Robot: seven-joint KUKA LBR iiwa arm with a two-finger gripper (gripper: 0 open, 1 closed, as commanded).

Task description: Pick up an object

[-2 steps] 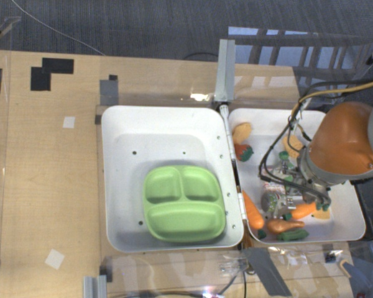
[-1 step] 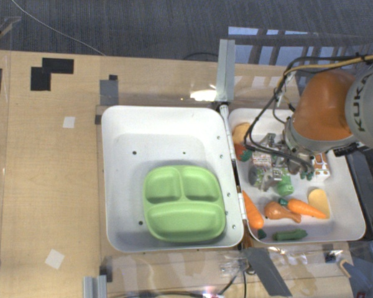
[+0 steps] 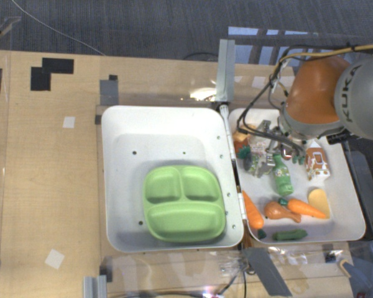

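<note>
Overhead, arm's gripper (image 3: 265, 149) hung low in right bin (image 3: 354, 219); jaw state unclear. Beneath it: one green bottle (image 3: 282, 176), two carrots (image 3: 306, 208), one pickle (image 3: 290, 234). Left bin (image 3: 121, 129): one green tray (image 3: 184, 202).

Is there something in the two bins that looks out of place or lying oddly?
One carrot lies tilted against the right bin's left wall, apart from the other toy food. The green tray in the left bin sits flat.
</note>
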